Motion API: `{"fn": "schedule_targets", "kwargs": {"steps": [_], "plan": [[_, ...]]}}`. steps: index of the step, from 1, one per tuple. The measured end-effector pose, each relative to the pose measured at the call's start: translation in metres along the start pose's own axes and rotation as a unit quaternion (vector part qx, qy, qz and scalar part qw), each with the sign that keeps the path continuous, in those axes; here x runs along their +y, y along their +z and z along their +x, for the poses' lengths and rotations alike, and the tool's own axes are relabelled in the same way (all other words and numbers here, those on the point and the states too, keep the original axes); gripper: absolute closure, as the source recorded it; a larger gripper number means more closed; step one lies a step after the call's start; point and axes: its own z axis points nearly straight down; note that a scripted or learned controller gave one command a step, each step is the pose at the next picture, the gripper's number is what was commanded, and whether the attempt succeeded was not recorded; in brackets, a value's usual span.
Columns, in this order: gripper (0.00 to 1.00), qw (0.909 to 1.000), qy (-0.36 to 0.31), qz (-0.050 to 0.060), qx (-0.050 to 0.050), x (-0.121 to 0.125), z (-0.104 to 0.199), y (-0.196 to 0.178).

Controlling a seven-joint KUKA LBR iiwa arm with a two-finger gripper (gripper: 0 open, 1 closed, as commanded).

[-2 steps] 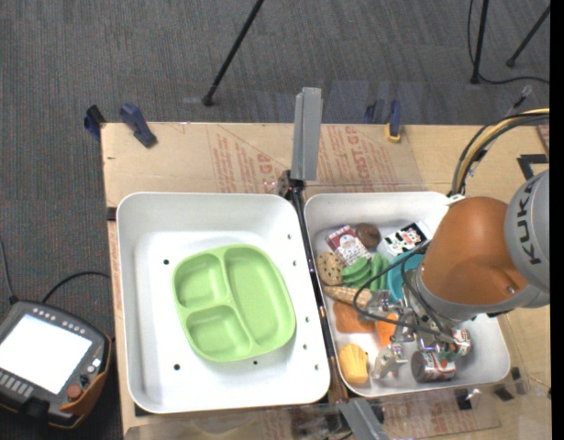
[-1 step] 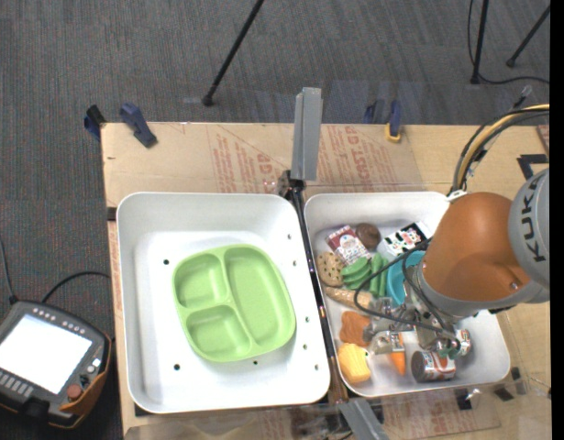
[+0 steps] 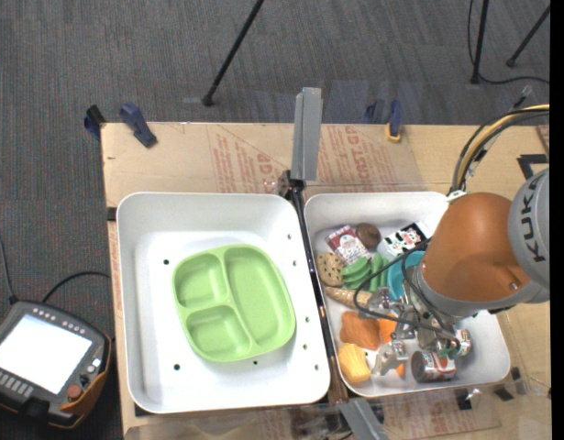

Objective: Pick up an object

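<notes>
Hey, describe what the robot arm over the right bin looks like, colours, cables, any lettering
The arm is grey with a broad, rounded orange band above the wrist and dark lettering reading KUK on its grey casing. Black and yellow cables loop above it. Thin dark cables run down to the metallic gripper.

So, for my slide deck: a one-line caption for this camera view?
Arm's gripper low over the cluttered right bin; green tray in the left bin.

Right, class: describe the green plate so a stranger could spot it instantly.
Find the left white bin of the two on the bench. Lying flat inside it is the green plate. Its lime colour and three compartments set it apart from the right bin's jumbled items.
</notes>
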Motion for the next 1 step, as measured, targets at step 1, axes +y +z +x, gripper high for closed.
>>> {"fn": "schedule_targets", "kwargs": {"steps": [1], "plan": [[1.00,1.0000,-0.003,0.000,0.000,0.0013,-0.0007,-0.0092]]}}
